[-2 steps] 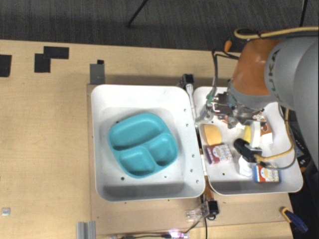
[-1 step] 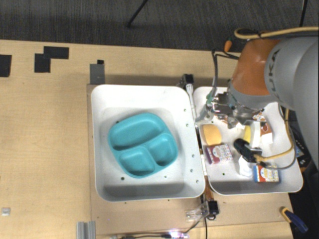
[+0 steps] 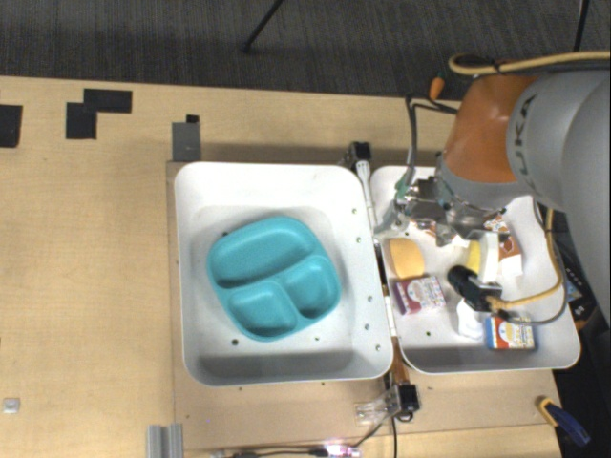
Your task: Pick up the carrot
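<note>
So the big problem here is that the arm (image 3: 535, 113) comes in from the upper right of the frame, and its grey and orange bulk sits right over the top half of the right bin (image 3: 434, 342). Whatever lies under it is just hidden.

The gripper (image 3: 431, 219) hangs low over the upper left part of that bin. It's a tangle of shiny metal and wires from this angle, so I honestly can't tell if it's spread apart or closed up, or if it's touching anything. I can't see anything held in it.

As for the carrot, I can't pick it out for sure. The closest match in colour is a yellow-orange lump (image 3: 408, 256) just below the gripper, near the bin's left wall. It looks stubby and rounded, more blocky than tapered, so I wouldn't swear it's the carrot.

The rest of that bin is clutter. A purple packet (image 3: 420, 296) lies just below the lump. A small carton (image 3: 506, 333) is at the lower right. Further up right there are some white bits with something reddish-brown (image 3: 508, 246), all too small and blurry to name.

The left bin (image 3: 205, 208) has a teal divided tray (image 3: 272, 275) in the middle, tilted a bit.
</note>
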Robot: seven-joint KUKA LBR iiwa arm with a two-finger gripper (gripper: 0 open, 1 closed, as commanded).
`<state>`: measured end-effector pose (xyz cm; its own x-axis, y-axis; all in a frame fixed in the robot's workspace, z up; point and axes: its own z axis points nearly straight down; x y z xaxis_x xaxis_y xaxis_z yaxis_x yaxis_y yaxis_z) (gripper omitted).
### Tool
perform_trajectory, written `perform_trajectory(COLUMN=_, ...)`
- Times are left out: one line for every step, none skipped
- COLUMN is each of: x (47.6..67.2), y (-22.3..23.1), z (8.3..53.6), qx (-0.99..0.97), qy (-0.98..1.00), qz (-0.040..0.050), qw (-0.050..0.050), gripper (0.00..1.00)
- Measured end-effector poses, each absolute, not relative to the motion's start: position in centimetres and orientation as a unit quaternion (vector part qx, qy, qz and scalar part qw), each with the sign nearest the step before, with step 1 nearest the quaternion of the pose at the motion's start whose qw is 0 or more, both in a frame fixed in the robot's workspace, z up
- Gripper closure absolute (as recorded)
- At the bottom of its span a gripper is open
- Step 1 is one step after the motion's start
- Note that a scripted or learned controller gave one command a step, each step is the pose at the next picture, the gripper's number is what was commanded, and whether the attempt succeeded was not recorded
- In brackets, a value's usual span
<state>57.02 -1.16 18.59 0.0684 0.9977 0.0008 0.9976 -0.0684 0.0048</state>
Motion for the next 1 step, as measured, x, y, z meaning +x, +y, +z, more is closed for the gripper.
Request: perform_trajectory(x=57.02, y=-1.16, z=18.58, qx=0.731, qy=0.682, qz=0.0019, qw=0.001, gripper=0.00)
